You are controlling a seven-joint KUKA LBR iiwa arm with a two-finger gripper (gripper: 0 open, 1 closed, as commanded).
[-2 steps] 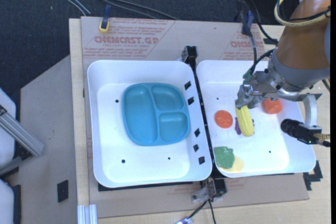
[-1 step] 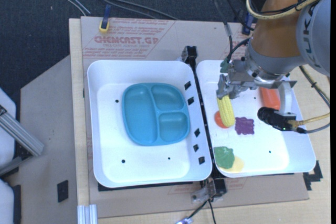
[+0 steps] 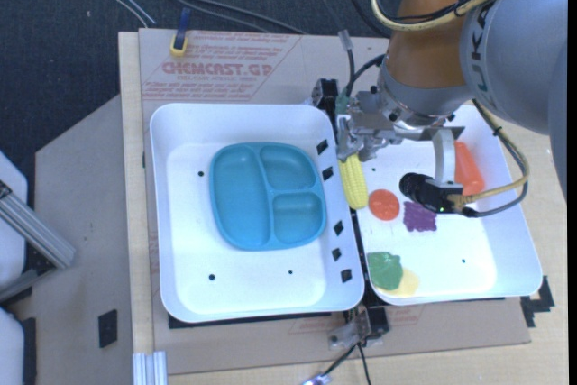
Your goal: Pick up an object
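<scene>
**Entry: gripper over the corn at the right bin's left wall**

1. Two-finger metal gripper point(image 3: 359, 147): hangs over the top left part of the right shallow white bin point(image 3: 505, 279), directly above item 2. How far its fingers stand apart cannot be told; wrist and cabling cover them.
2. Yellow toy corn cob point(image 3: 355, 183): likely target. Lies lengthwise close beside the left wall of the right bin, its upper end under the gripper. Contact between the two cannot be confirmed.
3. Round orange-red toy fruit point(image 3: 384, 205): just beside the cob's lower end.
4. Purple knobbly toy piece point(image 3: 420, 217): near the bin's middle, partly under a black cable fitting.
5. Orange carrot-shaped toy point(image 3: 466, 167): toward the right wall, partly hidden by the arm.
6. Green leafy toy resting on a pale yellow piece point(image 3: 388, 272): bottom left corner of the right bin.
7. Blue three-compartment plastic plate point(image 3: 268, 194): middle of the left shallow white bin point(image 3: 180, 284).

Risks, as judged: the cob sits so near the wall that one finger may land on the rim or wall; a smooth, rounded cob could roll or slip aside; closing low might nudge item 3.
</scene>
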